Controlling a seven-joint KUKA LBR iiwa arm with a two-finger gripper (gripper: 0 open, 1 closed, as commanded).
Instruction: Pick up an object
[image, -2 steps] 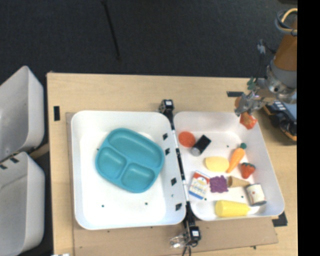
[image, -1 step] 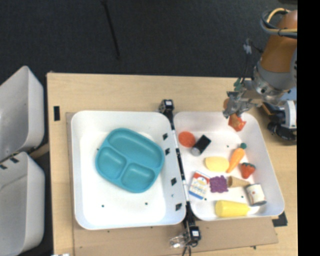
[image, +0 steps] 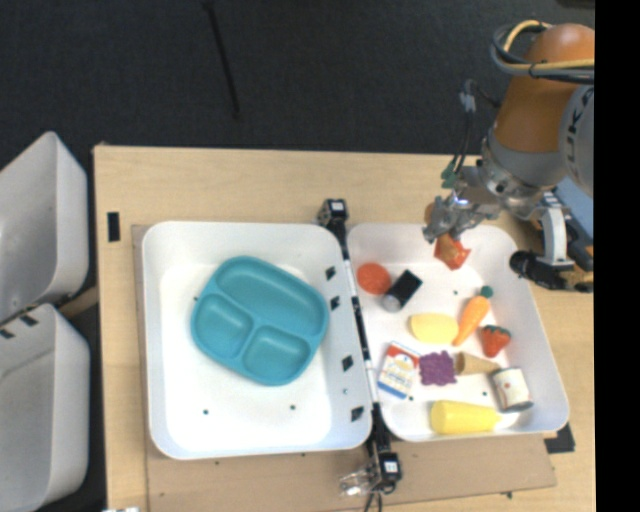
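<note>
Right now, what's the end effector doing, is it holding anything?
End effector: closed on a small red-orange object, lifted just above the right bin.

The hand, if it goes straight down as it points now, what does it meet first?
Probably the small red-orange object right under the hand, in the right bin. How far apart they are, the camera view cannot settle.
</note>
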